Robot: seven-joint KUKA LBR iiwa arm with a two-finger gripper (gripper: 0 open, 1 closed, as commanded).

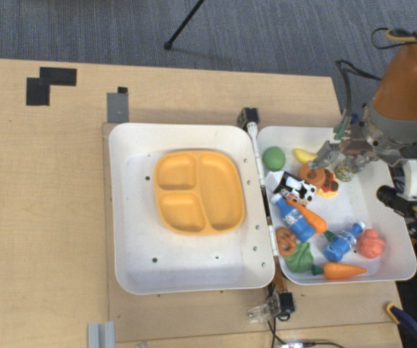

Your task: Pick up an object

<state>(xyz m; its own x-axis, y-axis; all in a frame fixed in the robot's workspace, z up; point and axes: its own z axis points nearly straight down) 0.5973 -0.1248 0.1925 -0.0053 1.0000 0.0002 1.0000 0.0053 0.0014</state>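
The gripper [336,158] hangs low over the far part of the right bin [393,216], its metal fingers lost among the toys beneath it, so I cannot tell whether they stand apart or together, nor whether anything lies between them. Just beside it are a small orange toy [323,180] and a yellow piece [304,154]; whether it touches either is unclear. Taking the gripper as the mark, a green ball [273,157] lies to its left near the bin's wall, a black-and-white cow figure [296,188] sits nearer the camera and leftward, and a blue bottle [299,220] with a carrot [310,215] across it lies nearer still. A pink toy [370,243], a second blue bottle [341,244] and another carrot [344,270] rest well toward the bin's near edge. The left bin [135,216] holds a yellow divided plate [197,192]. Both bins stand on a pale wooden bench [41,216], with grey carpet [121,13] beyond it.
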